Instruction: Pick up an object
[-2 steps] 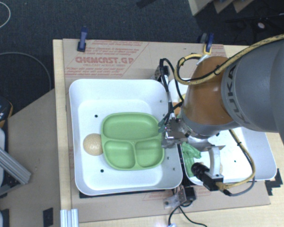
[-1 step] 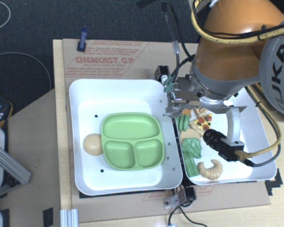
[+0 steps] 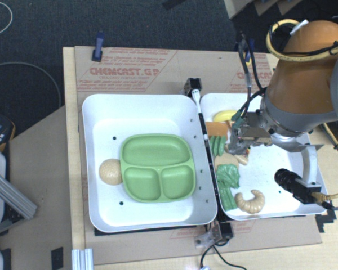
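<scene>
Pieces of toy food are crowding the left half of the right bin [image 3: 267, 170], w/ the gripper [image 3: 239, 144] hanging low right over them, prob. because the program is going for the densest cluster. Whether it's spread or closed can't be told from this angle; nothing is visibly being held. Nearest candidates: orange block [image 3: 217, 129], flat-faced & rigid-looking, lying just left of the gripper; yellow piece [image 3: 225, 116], rounded, sitting behind it; green pod [image 3: 217, 147], ribbed & slim, lying along the bin wall. Lettuce leaf [image 3: 228, 176], crinkly, and croissant [image 3: 251, 201], curved & tan, are resting nearer the front, apart from the gripper. Left bin [image 3: 101, 122] is holding a smooth green divided tray [image 3: 158, 167] w/ a beige roll [image 3: 110, 171] touching its left edge.
</scene>
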